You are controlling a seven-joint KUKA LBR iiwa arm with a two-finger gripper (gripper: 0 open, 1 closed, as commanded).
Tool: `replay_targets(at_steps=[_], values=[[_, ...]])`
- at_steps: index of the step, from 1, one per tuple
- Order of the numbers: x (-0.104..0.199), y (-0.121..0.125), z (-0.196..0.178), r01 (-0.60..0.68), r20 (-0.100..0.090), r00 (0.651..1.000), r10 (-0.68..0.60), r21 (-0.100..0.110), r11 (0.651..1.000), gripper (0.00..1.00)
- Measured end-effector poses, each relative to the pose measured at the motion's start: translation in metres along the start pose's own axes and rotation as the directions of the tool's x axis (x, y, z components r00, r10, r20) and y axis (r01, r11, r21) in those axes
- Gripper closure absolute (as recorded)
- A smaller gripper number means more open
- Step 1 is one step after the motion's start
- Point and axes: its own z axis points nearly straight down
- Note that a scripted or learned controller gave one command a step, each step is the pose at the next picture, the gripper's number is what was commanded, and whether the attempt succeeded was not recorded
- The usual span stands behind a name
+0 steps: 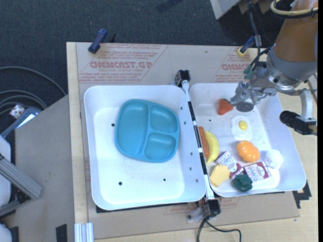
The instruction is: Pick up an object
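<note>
**Arm poised over the red toy in the right bin**

The gripper [246, 101] hangs low in the upper part of the right bin [291, 183], right of frame centre, just beside a small red-orange toy [224, 106] that lies to its left. That closeness suggests the red piece is the likely pick target, though whether the tool touches it cannot be told, and nothing visibly sits in its grasp. Whether the pincer is apart or together cannot be told from this angle.

The other candidates crowd the lower half of the same bin: a fried egg [241, 128], an orange [248, 150], a banana [211, 146] against the dividing wall, then a yellow ridged piece [219, 175], a green item [243, 183] and small packets [257, 171] packed close together. The red toy lies apart from that cluster, which probably makes it the easier approach.

The left bin [101, 183] holds a blue divided plate [147, 130], lying flat near its middle, well away from the arm
</note>
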Motion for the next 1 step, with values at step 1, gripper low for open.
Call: replay_targets(at_steps=[1], values=[[-0.0488,0.0518,-0.0009,0.0,0.0,1.0,0.0,-0.001,1.0,1.0]])
